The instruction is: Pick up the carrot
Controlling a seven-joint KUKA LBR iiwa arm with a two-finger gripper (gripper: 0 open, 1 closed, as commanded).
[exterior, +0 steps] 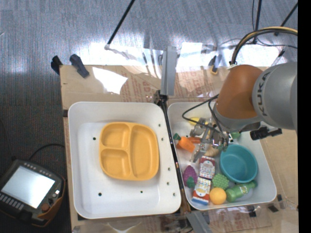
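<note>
The arm (277,93) was grey, lettered KUKA, with an orange band (238,93) above the wrist; the gripper (206,140) was bare metal (black cables looped behind it).

Bright overhead glare on the bench (121,81), soft focus

My arm (262,93) reaches in from right over right bin (269,188). My gripper (206,139) low over bin's upper left part, just beside carrot (186,143); carrot orange, green end toward bin's left wall. Teal bowl (239,163) right of gripper. Carton (204,174) below gripper; purple fruit (189,176) beside it on left, orange ball (218,196) and green textured ball (220,180) on right. Left bin (82,178) holds yellow divided plate (129,150). Tablet (29,188) off tabletop, lower left.
</note>
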